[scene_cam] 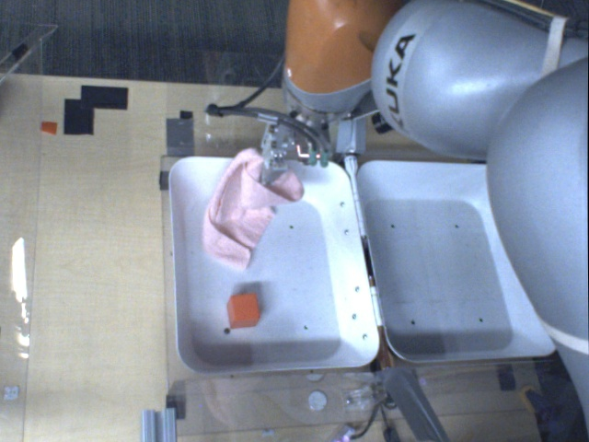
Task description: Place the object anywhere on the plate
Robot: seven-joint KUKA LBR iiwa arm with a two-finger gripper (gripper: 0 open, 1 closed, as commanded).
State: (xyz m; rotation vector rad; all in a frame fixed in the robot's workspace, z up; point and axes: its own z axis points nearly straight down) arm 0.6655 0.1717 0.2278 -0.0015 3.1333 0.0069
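Note:
A pink cloth [237, 217] hangs in folds over the back left part of the left bin [313, 284]. Its top corner is drawn up into my gripper [275, 171], which is shut on it, and its lower end trails down toward the bin's left wall. A small orange block [244, 310] lies on the bin floor near the front, well below the cloth and apart from it. My arm's orange band and grey wrist hide the bin's back edge.
The right bin [442, 265] stands beside the left one, and a narrow ridge separates them. My arm's large grey links cover the upper right. Black marks [92, 107] and a small orange square [49, 128] lie on the bench at far left.

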